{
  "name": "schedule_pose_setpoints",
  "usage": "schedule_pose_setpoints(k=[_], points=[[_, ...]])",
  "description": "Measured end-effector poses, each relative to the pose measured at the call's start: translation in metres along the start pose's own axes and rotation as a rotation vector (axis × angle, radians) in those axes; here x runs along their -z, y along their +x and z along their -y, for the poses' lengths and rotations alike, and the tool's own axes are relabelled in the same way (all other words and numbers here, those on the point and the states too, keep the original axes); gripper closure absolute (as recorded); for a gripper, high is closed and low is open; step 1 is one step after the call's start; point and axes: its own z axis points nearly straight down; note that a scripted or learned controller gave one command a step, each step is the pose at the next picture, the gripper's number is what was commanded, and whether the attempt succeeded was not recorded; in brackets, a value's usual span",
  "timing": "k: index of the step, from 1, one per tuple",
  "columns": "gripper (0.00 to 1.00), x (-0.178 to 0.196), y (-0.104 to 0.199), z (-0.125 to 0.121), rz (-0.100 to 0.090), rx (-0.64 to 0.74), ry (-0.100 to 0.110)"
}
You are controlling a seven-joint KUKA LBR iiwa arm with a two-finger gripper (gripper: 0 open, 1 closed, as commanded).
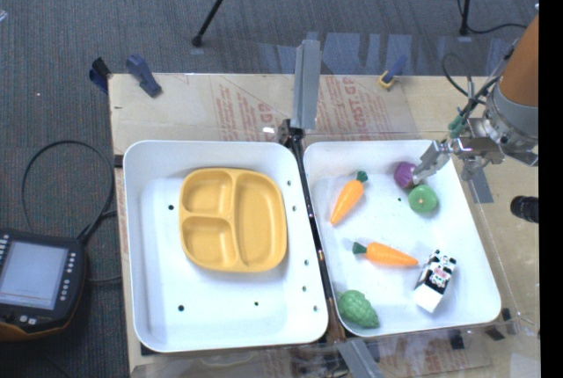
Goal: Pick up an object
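Pincer (429, 165) is seen over the right bin's (489, 279) far side, fingers spread open, nothing gripped. A purple ball (404, 174) sits just left of it, a green ball (423, 199) right below, and two carrots (347, 198) (385, 254) are found further down-left.

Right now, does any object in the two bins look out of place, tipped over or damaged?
Only the small black-and-white milk carton stands out: it seems to lie on its side near the right white bin's front right corner. Nothing looks spilled or broken.
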Motion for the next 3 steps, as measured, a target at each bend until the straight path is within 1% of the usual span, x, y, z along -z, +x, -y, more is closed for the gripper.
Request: schedule_pose_setpoints(k=[1,2,3], points=[[0.00,0.035,0.000,0.038,0.000,0.054,-0.002],[0.00,-0.113,0.033,0.056,-0.003,-0.105,0.012],[0.00,-0.178,0.020,0.078,-0.004,-0.077,0.003]])
